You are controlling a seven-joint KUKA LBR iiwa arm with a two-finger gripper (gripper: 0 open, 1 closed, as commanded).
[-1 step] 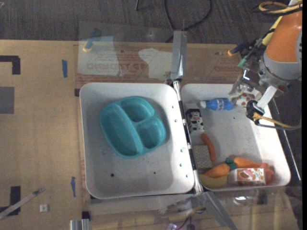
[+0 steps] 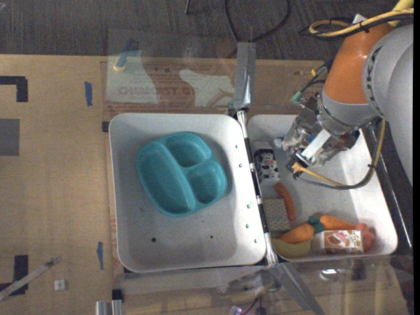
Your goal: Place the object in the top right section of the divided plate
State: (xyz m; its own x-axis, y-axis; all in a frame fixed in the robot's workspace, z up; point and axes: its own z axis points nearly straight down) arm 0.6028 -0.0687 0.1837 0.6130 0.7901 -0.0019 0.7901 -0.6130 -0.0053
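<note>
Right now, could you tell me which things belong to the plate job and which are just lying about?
Job:
- divided plate in the left bin
- gripper, over the right bin
- which object to pick, I cannot tell

Lying about, in the right bin:
- carrot
- banana
- juice carton
- sausage
- small black-and-white item

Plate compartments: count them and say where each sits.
3. The teal divided plate in the left bin has one large section along its left and lower side, one at the top right, and one at the right.
</note>
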